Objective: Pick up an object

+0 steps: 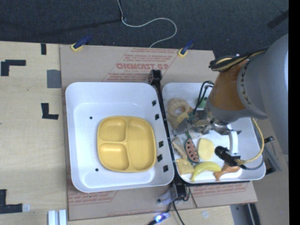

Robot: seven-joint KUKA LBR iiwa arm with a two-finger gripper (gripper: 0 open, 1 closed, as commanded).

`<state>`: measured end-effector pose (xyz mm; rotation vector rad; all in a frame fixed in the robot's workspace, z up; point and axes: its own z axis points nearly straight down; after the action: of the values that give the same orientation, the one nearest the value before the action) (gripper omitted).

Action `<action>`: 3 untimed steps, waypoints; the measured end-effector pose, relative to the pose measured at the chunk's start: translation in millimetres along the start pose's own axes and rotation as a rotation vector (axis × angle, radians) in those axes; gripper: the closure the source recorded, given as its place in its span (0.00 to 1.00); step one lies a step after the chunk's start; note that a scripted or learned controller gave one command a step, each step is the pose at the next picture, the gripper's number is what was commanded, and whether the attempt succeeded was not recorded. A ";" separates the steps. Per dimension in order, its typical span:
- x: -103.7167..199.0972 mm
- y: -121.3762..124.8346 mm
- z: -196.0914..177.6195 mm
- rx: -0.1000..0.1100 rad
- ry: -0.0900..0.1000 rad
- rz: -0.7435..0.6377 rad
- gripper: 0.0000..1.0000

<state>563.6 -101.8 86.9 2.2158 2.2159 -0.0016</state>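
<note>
The right bin holds several toy foods. A tan bagel lies at its far left, with a watermelon slice and a pale yellow piece in the middle. Along the front lie a banana, a cheese wedge and an orange piece. My gripper reaches down into this bin just right of the bagel and above the watermelon slice. The wrist hides what is under it. I see nothing lifted.
In the left bin lies a yellow divided plate. A black divider runs between the bins. The grey arm with its orange band covers the right bin's far right. A black-and-yellow cable hangs over the bin's right side.
</note>
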 end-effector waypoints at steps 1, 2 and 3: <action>0.4 2.2 -13.4 -0.006 0.000 -0.001 1.00; -3.1 0.9 -56.1 0.003 0.006 -0.001 1.00; -3.2 2.1 -119.6 0.000 0.006 -0.002 1.00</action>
<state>565.1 -104.2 206.5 2.2168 2.2210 0.0044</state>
